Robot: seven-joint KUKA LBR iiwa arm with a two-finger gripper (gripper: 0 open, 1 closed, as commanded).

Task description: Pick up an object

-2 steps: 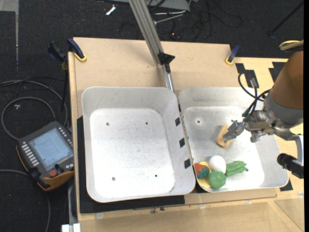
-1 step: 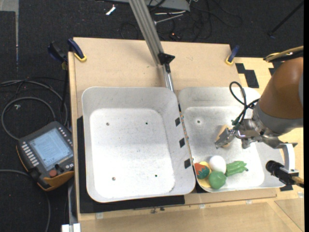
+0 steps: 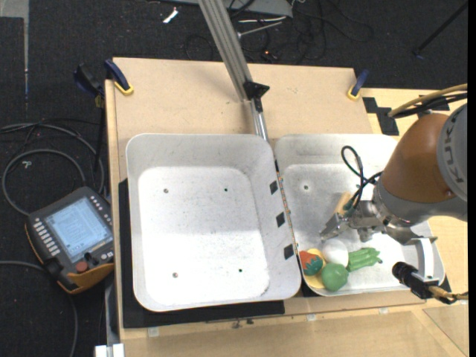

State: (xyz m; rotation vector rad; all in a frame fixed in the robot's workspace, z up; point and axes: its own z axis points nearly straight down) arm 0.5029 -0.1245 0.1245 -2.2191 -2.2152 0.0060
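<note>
Closest to the front edge, in the near corner of the right bin (image 3: 312, 166), sits a little pile of toys. There is a round green toy (image 3: 335, 277), a small red and yellow toy (image 3: 312, 261) beside it, a white round thing (image 3: 335, 253) just behind them, and a bumpy green toy (image 3: 364, 259) lying to the right. They all touch or almost touch each other.

My gripper (image 3: 336, 226) hangs just behind the pile, right over the white round thing. My fingers (image 3: 330, 229) are thin and silver and point down toward the toys. They look close together, but I cannot tell if they are open or closed, and I see nothing between them. A bit of yellow shows just behind them.

My grey arm (image 3: 416, 166) has a big orange band, and I can read the letters "KU" on it at the right edge.

The left bin (image 3: 149, 151) is white with small dark dots. Both bins sit on a tan wooden surface (image 3: 193, 95).

To the left, on the floor, lies a grey and orange control pad (image 3: 71, 236) with a screen. I cannot read its words.

Farther back, a long metal pole (image 3: 227, 43) slants up from between the bins.
</note>
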